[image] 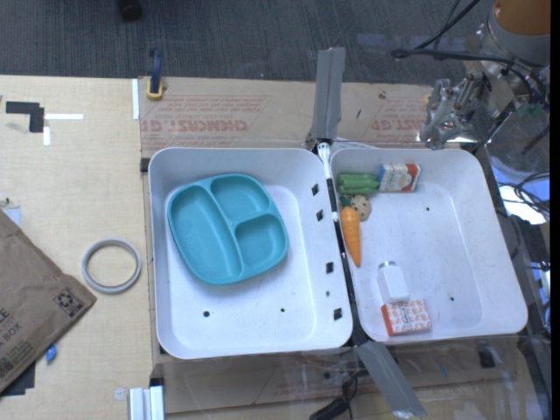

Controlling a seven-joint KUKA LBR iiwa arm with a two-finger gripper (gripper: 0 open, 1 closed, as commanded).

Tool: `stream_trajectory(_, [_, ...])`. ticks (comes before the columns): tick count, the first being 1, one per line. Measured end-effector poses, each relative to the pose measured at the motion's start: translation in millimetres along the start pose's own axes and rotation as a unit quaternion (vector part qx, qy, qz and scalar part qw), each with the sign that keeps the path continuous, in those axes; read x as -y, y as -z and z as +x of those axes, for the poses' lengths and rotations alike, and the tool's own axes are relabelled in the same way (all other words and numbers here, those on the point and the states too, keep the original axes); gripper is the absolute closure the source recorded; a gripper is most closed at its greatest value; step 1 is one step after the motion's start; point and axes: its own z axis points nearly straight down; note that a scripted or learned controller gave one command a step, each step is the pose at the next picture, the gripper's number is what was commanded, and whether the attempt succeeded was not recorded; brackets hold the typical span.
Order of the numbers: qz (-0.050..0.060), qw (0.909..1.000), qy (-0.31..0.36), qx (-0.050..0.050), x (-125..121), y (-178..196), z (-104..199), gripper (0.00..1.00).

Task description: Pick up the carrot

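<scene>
- While the worktop spans the frame, its two white bins sit side by side at centre: the left bin and the right bin.
- The arm sits at the upper right corner, above and outside the right bin's far edge.
- A blue plate lies in the left bin.
- The jaws hang at the upper right, just past the right bin's rim; they look empty, but I cannot tell how far apart they stand.
- The carrot lies in the right bin, against its left wall, well apart from the jaws.
- Its long axis runs nearly top to bottom in the frame, broad end up near a small round thing, narrow tip pointing down and slightly right.
- A green item and a red-and-white pack lie above it; a white block and another pack lie lower right.
- Progress: nothing is done as yet; the carrot rests untouched, so reach, descent, grasp and lift all remain.
</scene>
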Motion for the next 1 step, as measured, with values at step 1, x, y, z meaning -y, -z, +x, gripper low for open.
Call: stream_trajectory(1, [0.0,0.9985,0.055,0.001,58.8,46.9,1.5,1.0])
